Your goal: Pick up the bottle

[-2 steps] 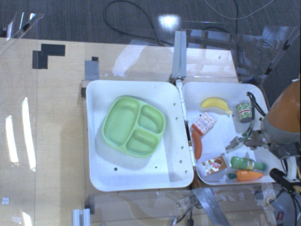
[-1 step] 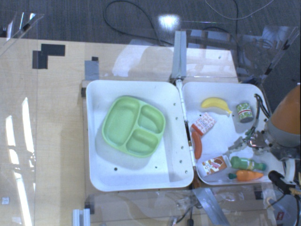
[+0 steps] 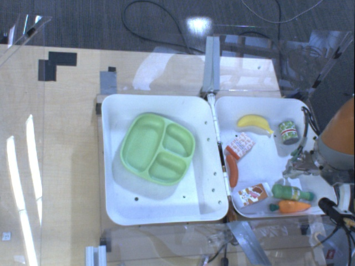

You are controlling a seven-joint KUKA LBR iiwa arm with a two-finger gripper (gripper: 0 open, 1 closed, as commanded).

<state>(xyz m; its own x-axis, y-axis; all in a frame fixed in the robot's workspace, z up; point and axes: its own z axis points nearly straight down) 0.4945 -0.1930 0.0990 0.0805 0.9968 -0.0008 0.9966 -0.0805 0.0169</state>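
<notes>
The green bottle lies on its side near the front right corner of the right bin, its cap end pointing right. My gripper hangs just above and slightly behind the bottle, at the bin's right side. The grey arm with its orange band comes in from the right edge. Nothing shows in the gripper.
In the right bin also lie a banana, a small green can, a red-and-white carton, a red sausage, a snack box and a carrot touching the bottle's front. The left bin holds a green divided plate.
</notes>
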